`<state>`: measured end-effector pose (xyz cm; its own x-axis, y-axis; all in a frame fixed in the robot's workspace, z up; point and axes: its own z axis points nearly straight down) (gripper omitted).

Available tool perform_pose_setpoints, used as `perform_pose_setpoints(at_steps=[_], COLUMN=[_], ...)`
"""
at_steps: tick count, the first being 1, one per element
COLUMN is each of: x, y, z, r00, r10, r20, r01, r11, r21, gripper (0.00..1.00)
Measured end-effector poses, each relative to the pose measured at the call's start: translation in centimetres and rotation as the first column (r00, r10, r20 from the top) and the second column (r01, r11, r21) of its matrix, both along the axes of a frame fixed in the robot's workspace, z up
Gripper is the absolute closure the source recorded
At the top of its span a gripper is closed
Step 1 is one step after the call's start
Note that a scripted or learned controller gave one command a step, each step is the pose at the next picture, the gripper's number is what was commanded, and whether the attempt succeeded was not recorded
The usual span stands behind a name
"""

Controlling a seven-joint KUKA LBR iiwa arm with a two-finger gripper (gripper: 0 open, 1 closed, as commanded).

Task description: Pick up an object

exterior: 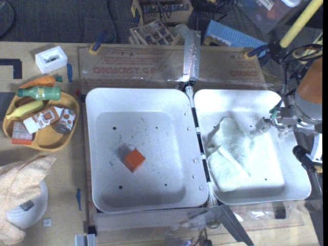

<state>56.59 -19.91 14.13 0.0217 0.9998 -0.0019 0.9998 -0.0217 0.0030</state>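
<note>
**Arm poised over the cloth bin, no object yet lifted**

Take the divider (197,137) between the two white bins as your reference line. To its left lies the left bin (102,106), whose floor carries a single orange block (135,160), resting flat on one face, roughly central and slightly toward the near edge. It stands apart from every wall, so you may judge it open to a grasp from above on any side. To the right of the divider lies the right bin (292,183), holding a crumpled white cloth (228,152) that presses up against the divider and spreads toward the bin's middle. Its folds rise unevenly, which suggests a soft, shifting target that may slip or bunch under a pinch.

The tool (261,125) hangs over the right bin, beyond the cloth's far edge as measured from the divider, with the grey arm and its orange band (312,86) entering from that side. Whether the tool is open or closed cannot be told; its tip is small and blurred against the white floor. Nothing is visibly caught in it.

Note that the tool's position favours the cloth as the nearer candidate; the block would require a reach across the divider. Outside the bins, well left of the divider, the worktop (31,55) bears a yellow bowl (56,142) of packaged items.
</note>
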Motion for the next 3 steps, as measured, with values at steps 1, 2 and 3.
perform_pose_setpoints(at_steps=[1, 2, 3], x=[6.0, 2.0, 3.6], y=[3.3, 6.2, 1.2], z=[4.0, -5.2, -5.3], r00=[0.989, 0.996, 0.994], r10=[-0.15, -0.088, 0.109], r20=[0.0, 0.006, 0.006], r01=[0.15, 0.088, -0.109], r11=[0.989, 0.996, 0.994], r21=[0.0, 0.001, -0.002], gripper=[0.0, 0.0, 0.0])
